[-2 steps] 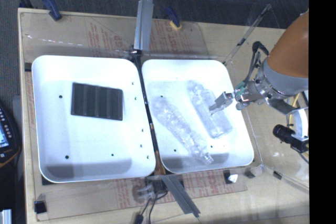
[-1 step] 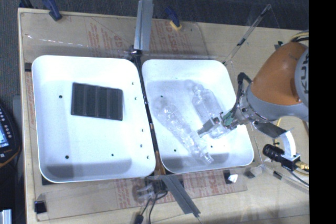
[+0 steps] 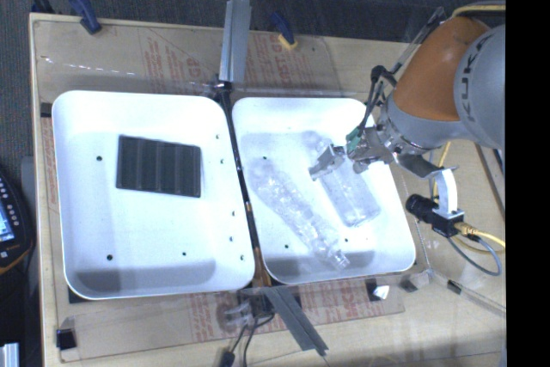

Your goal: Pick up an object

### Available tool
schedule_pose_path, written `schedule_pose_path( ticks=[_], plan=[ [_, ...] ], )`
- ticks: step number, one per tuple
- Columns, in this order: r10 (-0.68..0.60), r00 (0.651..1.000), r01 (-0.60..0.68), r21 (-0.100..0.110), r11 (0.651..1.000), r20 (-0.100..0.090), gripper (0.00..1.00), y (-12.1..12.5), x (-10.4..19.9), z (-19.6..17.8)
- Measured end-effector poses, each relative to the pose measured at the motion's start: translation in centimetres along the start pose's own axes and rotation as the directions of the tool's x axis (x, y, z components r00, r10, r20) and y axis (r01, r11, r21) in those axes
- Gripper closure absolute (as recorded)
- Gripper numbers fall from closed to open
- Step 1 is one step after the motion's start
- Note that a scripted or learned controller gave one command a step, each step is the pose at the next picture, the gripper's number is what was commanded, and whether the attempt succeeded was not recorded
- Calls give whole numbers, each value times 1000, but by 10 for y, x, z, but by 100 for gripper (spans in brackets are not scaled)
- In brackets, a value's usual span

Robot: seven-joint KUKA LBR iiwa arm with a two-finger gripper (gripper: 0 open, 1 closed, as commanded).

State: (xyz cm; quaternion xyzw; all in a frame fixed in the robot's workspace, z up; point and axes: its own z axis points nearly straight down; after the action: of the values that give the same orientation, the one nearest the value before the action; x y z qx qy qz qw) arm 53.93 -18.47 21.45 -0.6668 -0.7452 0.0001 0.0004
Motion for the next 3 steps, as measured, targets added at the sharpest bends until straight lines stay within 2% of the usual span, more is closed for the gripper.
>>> schedule_pose_path(
  ticks=[1,2,3],
  plan=[
    [-6,1000,6,1,1000,0,100,1,1,-10],
    [50,999,-50,0,999,0,100,37,-27,-25],
    [50,999,-50,1,999,0,0,37,-27,-25]
  ],
)
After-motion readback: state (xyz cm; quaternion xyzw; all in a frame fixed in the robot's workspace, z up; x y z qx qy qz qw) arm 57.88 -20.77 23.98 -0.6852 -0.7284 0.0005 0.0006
